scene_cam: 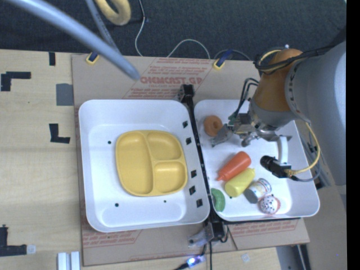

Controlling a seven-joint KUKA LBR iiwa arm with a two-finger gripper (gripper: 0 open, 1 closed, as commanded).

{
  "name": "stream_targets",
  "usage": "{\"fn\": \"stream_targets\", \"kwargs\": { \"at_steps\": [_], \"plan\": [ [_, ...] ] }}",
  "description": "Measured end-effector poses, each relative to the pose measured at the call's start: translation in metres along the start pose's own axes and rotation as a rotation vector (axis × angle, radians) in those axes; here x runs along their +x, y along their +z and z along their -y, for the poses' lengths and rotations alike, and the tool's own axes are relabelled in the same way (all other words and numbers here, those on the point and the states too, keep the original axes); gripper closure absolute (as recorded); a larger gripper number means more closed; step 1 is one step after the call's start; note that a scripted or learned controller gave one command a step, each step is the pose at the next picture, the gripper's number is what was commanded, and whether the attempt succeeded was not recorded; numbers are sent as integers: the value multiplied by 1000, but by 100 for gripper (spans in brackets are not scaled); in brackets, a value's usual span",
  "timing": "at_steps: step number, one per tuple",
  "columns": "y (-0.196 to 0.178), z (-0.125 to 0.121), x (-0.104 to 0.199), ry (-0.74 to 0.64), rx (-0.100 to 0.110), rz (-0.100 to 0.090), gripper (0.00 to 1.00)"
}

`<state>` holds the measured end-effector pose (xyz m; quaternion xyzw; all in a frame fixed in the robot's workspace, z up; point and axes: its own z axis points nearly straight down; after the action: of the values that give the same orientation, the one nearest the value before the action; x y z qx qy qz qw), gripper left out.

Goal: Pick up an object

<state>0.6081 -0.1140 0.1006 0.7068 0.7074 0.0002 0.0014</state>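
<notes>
A yellow plate with three sections lies in the left bin. In the right bin, a green piece sits at the lower left, an orange ball at the upper left, then a carrot, a yellow piece and a small can. The gripper hangs just right of the ball; how far it is open cannot be told.
</notes>
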Motion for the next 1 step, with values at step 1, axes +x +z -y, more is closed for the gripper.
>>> {"fn": "stream_targets", "kwargs": {
  "at_steps": [1],
  "plan": [
    [-7,1,1,-1,4,-1,100]
  ]
}}
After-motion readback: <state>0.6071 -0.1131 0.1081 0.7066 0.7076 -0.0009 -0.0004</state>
